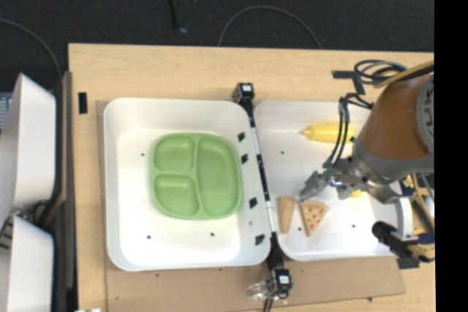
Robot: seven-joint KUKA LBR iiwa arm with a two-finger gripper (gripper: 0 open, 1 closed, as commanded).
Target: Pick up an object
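In the right bin [292,120], a pizza slice [314,217] lies near the front edge, and a tan wedge [285,214] sits just left of it by the divider. A yellow, banana-like object [326,131] rests toward the back. The arm's orange band [398,120] hangs over the right side of this bin. My gripper [322,185] reaches left from it and hovers just above and behind the pizza slice. I see nothing held in it.
The left bin [124,128] holds a green divided plate [196,175]. Black clips [243,92] mark the seam between the bins. Cables [365,73] loop behind the arm, and white boxes [29,142] stand at the far left.
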